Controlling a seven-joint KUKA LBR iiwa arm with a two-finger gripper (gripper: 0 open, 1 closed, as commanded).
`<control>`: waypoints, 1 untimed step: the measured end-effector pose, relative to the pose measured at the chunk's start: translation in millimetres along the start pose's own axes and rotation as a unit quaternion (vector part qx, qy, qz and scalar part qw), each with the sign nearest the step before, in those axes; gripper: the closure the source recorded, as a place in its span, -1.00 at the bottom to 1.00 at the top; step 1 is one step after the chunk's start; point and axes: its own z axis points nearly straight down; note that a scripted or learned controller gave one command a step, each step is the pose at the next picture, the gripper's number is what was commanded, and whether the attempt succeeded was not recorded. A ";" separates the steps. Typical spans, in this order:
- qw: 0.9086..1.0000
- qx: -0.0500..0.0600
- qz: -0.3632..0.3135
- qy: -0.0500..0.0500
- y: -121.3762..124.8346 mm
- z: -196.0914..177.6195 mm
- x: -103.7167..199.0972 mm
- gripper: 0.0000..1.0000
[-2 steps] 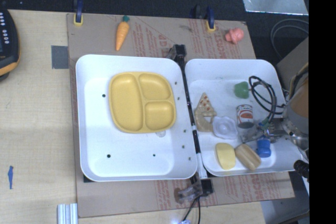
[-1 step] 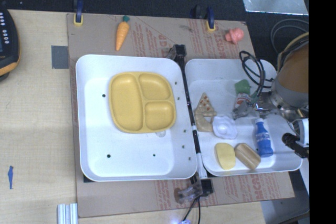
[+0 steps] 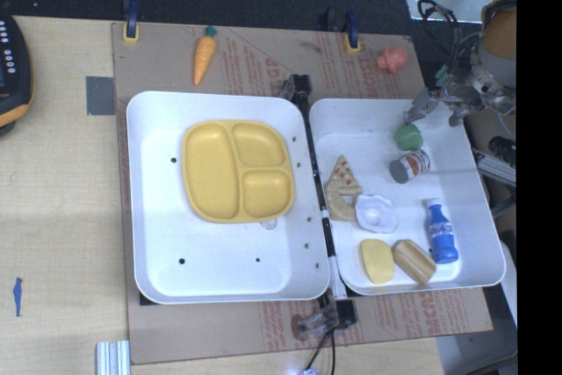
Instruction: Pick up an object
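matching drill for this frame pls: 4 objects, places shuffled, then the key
Things:
1. yellow tray
2. carrot
3. blue bottle
4. green ball

Places:
A. right bin, near its right wall
B. on the board behind the left bin, outside both bins
C. left bin
D. right bin, far end, just below the gripper

Pairs: 1-C, 2-B, 3-A, 4-D
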 end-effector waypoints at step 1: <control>1.000 0.012 0.001 0.004 -6.6 80.1 21.1 -1.00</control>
